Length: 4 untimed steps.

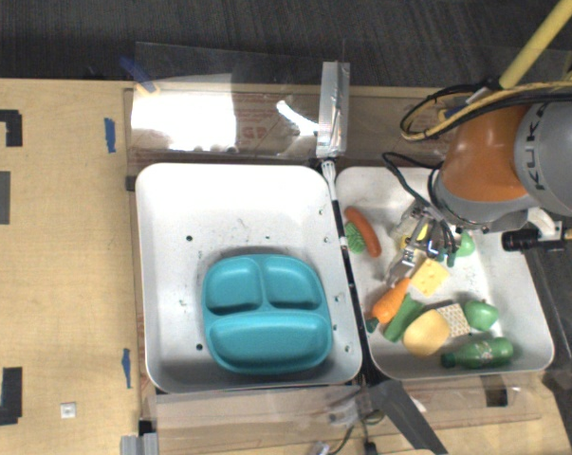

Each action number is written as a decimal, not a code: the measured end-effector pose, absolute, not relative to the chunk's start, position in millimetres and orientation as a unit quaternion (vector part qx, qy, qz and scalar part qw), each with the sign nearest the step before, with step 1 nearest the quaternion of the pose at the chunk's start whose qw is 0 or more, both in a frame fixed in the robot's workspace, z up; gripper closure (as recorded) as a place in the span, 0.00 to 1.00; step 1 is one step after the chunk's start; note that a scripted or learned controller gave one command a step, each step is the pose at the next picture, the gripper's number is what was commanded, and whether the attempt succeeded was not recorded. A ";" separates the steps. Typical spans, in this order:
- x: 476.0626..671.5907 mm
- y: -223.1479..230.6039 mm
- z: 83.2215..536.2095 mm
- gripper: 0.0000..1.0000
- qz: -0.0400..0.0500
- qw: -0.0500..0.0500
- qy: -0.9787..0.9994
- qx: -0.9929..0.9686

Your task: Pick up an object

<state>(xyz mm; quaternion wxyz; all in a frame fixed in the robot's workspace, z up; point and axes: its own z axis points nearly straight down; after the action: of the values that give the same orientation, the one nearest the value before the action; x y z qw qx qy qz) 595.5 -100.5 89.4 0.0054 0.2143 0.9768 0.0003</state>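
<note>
The right bin [537,325] holds several toy foods. A red-orange chili [361,230] lies near its left wall. A yellow cheese wedge [430,278], an orange carrot [392,300], a dark green cucumber [401,319], a yellow potato-like piece [426,334], a speckled cracker [453,318], a green pepper [481,313] and a green bottle [477,353] crowd the front half. My gripper [419,245] hangs low in this bin, just above the cheese wedge and to the right of the chili. A small green piece [466,245] peeks out beside the wrist.
The left bin [172,216] holds a teal divided tray [265,313] in its front half. A metal divider [332,112] stands behind the two bins. Cables [442,112] loop over the arm's orange band [485,159] at the back right.
</note>
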 end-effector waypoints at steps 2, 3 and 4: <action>656.5 -114.7 88.3 0.00 0.000 0.004 0.999 0.037; 640.0 -136.7 88.5 0.00 0.000 0.004 1.000 0.017; 662.2 -145.0 87.7 0.00 0.000 0.004 1.000 -0.015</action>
<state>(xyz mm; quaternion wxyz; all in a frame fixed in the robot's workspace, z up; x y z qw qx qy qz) 662.2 -145.0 87.7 0.0038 -0.0147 0.9999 -0.0002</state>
